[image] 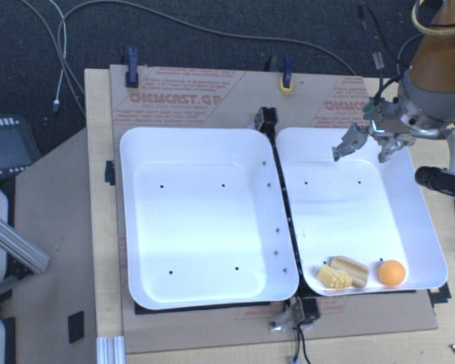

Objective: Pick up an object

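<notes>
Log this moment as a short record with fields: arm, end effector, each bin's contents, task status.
arm: KUKA iiwa reaching in from the right, over the far right corner of the right bin
end effector: open, fingers spread, nothing between them, over the far end of the right bin
right bin contents: orange ball, yellow corn cob and tan bread-like piece, all grouped at the near edge
left bin: white, beside the right bin
task status: no object grasped yet
</notes>
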{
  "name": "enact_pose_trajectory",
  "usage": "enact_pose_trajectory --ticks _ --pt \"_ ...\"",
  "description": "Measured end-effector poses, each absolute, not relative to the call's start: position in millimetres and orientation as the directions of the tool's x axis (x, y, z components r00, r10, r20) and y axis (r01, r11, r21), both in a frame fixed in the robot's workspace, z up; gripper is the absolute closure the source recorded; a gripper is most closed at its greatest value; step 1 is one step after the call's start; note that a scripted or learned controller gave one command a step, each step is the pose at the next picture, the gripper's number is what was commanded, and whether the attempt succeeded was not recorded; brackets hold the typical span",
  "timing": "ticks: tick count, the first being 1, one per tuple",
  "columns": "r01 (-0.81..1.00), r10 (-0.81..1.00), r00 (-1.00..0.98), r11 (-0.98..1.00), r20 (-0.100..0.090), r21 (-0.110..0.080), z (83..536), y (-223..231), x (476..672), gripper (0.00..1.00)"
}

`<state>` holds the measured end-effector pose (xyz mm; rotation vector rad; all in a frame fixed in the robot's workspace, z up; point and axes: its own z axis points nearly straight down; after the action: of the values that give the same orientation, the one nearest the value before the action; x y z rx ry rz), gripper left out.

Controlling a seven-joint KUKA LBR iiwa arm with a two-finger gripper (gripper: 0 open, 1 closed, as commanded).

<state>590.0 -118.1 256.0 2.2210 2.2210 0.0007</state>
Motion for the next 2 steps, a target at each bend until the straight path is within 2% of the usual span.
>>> enact_pose_trajectory --ticks 1,2 --pt "1.000 1.000 0.001 -0.001 0.000 -0.002 215.3 -148.3 641.1 0.00" --pt "1.000 1.000 0.006 -0.006 -0.002 0.002 248.1 -197.4 564.9 0.00"
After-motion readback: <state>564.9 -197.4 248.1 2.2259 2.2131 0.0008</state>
